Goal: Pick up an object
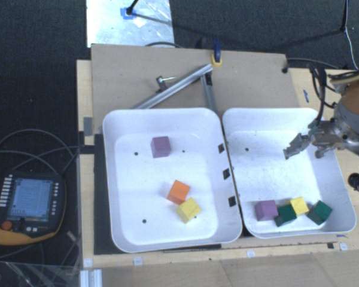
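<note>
The gripper hangs over the upper right part of the right bin, its two fingers spread apart with nothing between them. The nearest things to pick lie well below it along the bin's front wall: a purple block, a dark green block touching it, a small yellow block just behind, and another green block near the corner. The left bin bears a purple cube, an orange cube and a yellow cube, all farther from the arm. To do this well, I judge the purple block the best target, since its left side is free; the fingers should straddle it across the faces not pressed by its neighbour, come straight down, and close only when low enough. The cluster is tight and sits close to the wall, so a finger could land on a neighbour or the rim.
</note>
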Tool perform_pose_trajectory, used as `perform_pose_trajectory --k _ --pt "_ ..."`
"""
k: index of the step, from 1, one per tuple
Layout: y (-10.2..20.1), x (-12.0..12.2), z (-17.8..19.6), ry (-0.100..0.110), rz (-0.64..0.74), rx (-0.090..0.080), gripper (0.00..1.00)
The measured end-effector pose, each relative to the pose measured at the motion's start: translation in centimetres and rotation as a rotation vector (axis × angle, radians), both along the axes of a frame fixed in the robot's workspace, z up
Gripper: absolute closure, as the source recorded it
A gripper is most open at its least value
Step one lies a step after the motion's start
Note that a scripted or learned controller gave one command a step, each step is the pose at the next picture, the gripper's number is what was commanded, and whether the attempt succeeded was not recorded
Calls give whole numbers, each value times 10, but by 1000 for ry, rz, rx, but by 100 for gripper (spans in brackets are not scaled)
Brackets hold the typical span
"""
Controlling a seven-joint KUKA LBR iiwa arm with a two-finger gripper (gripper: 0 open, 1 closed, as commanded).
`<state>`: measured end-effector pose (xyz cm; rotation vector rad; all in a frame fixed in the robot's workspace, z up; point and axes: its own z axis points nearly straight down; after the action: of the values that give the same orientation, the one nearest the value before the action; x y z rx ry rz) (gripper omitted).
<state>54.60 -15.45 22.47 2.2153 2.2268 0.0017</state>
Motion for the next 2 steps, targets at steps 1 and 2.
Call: perform_pose_trajectory --k 1,2 --pt "0 0 0 -1 -1 0 0" --pt "-2 -5 -61 5 -3 0 0"
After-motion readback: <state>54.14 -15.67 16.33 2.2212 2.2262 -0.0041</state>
